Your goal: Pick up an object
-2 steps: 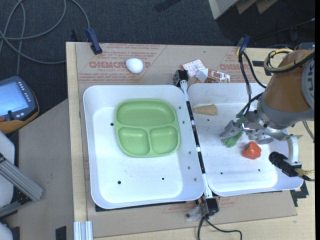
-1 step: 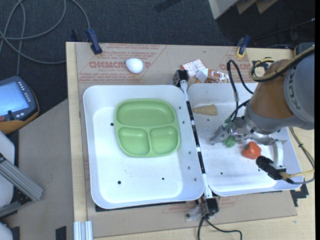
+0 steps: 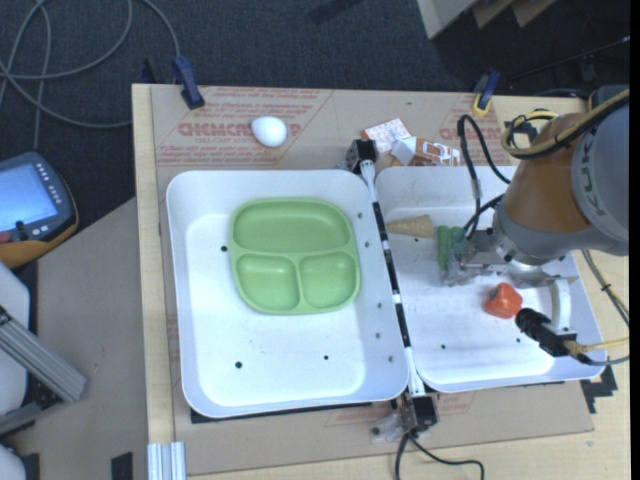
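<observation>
I have the end effector (image 3: 462,268) low in the right bin (image 3: 440,363) beside a green block (image 3: 447,247), finger state unreadable; next, close and lift.

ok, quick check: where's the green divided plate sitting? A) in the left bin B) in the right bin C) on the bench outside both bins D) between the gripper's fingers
A: the green divided plate lies flat inside the left bin, while the arm works over the right bin near a small red object.
</observation>
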`<state>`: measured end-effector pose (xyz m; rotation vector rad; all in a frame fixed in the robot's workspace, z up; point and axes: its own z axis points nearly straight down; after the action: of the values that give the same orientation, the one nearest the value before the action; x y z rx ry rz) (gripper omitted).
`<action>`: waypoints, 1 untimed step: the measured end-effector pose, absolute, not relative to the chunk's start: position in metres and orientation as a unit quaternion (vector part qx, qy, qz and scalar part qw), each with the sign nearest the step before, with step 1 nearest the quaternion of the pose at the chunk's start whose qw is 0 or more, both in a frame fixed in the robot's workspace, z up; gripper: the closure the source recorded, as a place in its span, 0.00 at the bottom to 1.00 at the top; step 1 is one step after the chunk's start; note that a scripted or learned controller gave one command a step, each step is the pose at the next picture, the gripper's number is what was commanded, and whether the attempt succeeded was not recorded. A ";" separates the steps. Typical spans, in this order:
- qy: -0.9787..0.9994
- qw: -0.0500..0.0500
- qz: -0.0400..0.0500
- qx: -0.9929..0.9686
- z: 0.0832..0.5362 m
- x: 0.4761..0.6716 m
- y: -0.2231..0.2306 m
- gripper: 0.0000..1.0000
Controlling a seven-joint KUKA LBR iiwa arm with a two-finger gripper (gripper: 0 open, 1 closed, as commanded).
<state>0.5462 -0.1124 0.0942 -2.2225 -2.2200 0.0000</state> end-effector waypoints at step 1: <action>-0.707 0.000 0.000 -0.708 0.094 0.546 -0.112 0.00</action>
<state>0.5461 -0.1124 0.0942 -2.2225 -2.2197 0.0000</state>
